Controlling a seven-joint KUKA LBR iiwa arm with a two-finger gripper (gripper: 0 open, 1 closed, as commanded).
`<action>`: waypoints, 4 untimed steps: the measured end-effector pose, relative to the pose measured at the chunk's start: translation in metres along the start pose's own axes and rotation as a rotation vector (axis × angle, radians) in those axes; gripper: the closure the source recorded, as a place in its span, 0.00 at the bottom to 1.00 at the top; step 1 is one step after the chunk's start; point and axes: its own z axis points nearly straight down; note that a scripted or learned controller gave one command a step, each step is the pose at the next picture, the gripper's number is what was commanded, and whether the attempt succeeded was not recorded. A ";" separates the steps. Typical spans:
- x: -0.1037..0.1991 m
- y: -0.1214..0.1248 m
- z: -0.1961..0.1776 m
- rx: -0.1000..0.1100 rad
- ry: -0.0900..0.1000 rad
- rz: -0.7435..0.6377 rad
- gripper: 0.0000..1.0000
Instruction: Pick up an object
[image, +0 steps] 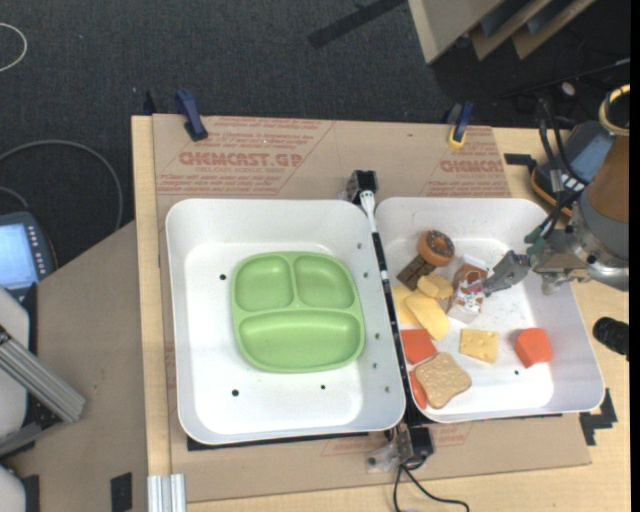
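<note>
**Bin contents at inspection**

Left bin (190, 300): one green divided plate (298, 310), compartments bare.

Right bin (570, 390): toy foods clustered at its left half, including a doughnut (437, 246), yellow pieces (428, 312), cheese wedge (479, 345), toast (442, 380), and orange block (534, 346).

Gripper (497, 279) sits low beside a small packet (470, 290); finger spread cannot be told, nothing visibly held.

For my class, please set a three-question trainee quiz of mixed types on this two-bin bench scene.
1. True or false: the green divided plate lies in the left bin.
2. Which item lies nearest the pincer? A) toast slice B) small printed packet C) orange block
3. Fill in: the chocolate doughnut lies in the ____ bin.

Key: 1 true; 2 B; 3 right.
</note>
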 end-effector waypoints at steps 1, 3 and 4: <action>-0.060 -0.014 0.065 0.004 0.002 0.003 0.00; -0.068 -0.033 0.123 -0.011 -0.003 0.000 1.00; 0.012 0.003 0.061 -0.007 0.000 -0.008 1.00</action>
